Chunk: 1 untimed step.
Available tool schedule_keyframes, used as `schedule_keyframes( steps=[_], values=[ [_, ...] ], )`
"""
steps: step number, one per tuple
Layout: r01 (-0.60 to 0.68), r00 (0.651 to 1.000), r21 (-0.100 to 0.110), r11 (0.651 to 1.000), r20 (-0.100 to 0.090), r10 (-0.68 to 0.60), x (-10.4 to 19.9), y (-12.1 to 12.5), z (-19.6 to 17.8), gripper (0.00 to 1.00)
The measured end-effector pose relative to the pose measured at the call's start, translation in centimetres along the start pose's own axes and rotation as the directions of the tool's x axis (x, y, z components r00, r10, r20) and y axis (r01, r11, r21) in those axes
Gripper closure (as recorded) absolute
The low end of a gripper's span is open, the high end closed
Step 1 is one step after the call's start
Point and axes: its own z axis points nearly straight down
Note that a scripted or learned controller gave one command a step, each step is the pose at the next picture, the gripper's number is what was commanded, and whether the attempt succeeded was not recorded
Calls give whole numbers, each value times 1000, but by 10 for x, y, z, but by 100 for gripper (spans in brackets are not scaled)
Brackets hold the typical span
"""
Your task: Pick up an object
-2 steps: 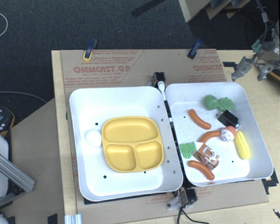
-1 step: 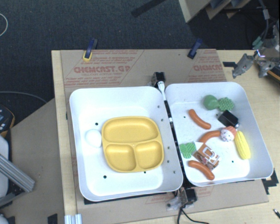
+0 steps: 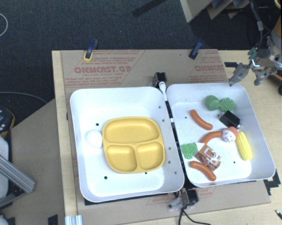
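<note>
While gripper (image 3: 248, 77) hovers off right bin (image 3: 260, 168) w/ fingers apart, nothing held, drop straight onto lone corn cob (image 3: 244, 146), approx centred, avoiding toy clutter nearby.

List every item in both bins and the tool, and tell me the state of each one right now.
Tool: open, holding nothing, above the right bin's far corner.
Yellow tray: flat in the left bin, compartments bare.
White ball: resting beside the tray.
Corn: lying flat in the right bin.
Black block: lying flat.
Upper sausage: lying loose, untouched.
</note>
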Motion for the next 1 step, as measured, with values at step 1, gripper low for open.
schedule_keyframes(
  steps=[1],
  values=[
    [0, 1000, 1, 1000, -1, 0, 4, -10, 57, 0]
  ],
)
